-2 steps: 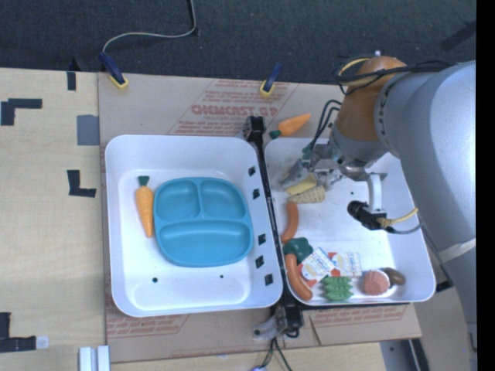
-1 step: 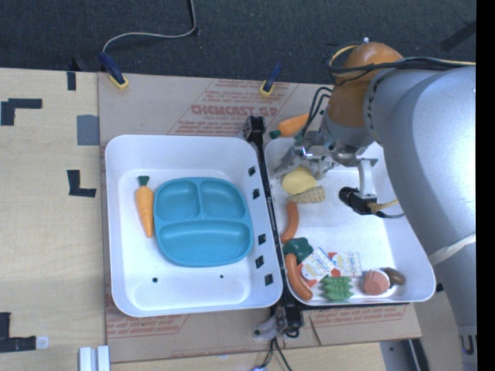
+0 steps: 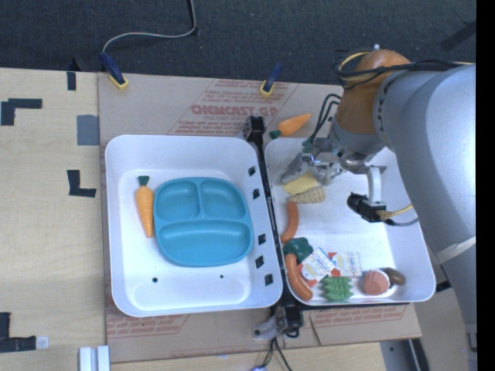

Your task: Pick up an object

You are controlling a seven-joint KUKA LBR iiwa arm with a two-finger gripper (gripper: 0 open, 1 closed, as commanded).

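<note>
The bench (image 3: 46,230) was light wood, with small dark marks (image 3: 77,182) on it at 9 o'clock. A big sheet of brown cardboard (image 3: 201,110) lay flat on the bench, with red letters printed on it. Two clips with blue and yellow handles (image 3: 114,73) held the cardboard's far edge, one at 11 o'clock and one at 12 o'clock. Past the bench, the floor (image 3: 294,22) was dark carpet. A thin pale cable (image 3: 155,33) curled over the carpet at 12 o'clock. The light was soft and even.
</note>
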